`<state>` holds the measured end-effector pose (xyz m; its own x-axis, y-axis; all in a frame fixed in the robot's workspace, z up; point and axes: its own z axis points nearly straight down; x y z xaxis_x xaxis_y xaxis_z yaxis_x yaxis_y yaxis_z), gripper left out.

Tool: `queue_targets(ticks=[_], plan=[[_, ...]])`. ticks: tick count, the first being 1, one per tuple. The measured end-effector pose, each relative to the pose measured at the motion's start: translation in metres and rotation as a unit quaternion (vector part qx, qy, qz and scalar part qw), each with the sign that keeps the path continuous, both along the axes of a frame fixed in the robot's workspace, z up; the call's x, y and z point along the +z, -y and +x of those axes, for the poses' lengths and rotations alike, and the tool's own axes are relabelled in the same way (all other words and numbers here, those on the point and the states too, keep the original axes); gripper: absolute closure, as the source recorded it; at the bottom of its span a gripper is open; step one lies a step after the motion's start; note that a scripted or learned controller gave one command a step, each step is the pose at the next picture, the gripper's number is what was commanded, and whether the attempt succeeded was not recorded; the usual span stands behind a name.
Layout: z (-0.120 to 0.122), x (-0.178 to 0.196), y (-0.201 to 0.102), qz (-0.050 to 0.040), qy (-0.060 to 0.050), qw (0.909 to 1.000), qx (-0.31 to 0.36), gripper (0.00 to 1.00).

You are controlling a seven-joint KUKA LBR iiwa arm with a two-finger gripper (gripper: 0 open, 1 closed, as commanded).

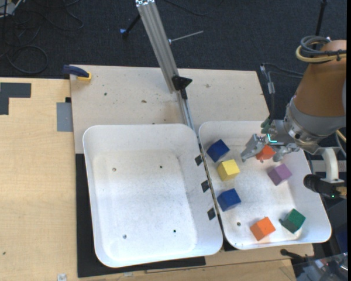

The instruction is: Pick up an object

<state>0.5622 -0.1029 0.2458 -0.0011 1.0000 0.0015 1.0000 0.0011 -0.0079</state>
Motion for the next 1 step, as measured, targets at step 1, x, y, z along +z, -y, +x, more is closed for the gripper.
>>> queue_targets(ticks=[1], plan=[[0.0006,0.002,0.0015,-0.0003,0.002,1.0,-0.001,0.0]])
